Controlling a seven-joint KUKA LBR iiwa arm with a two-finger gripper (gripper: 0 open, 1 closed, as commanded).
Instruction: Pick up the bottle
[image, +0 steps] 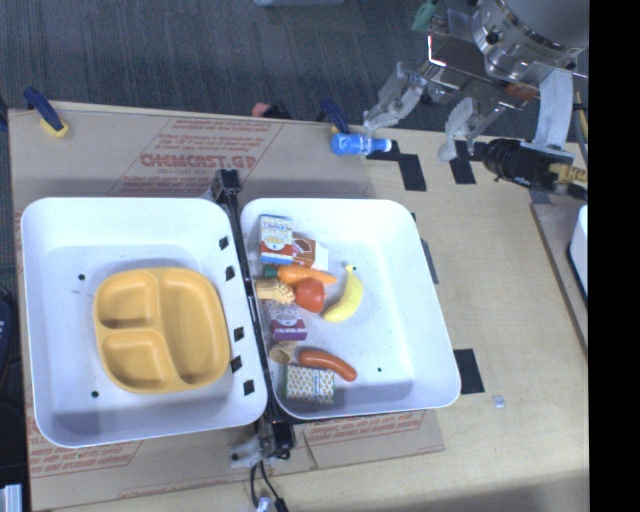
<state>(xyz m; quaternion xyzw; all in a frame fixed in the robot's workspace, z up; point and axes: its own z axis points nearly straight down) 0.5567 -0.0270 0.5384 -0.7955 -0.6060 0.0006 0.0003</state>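
A small blue bottle with a pale cap lies on its side on the cardboard just behind the right bin, outside it. My gripper hangs at the top right, above the bench and a little to the right of and behind the bottle. It is open, the two pale fingers are spread wide, and nothing is between them. The left finger is the nearer one to the bottle's capped end, and it seems higher than the bottle.
The right bin holds toy food along its left side: a carton, carrot, tomato, banana, sausage and a packet. A yellow divided plate lies in the left bin. Blue clamps grip the cardboard's back edge.
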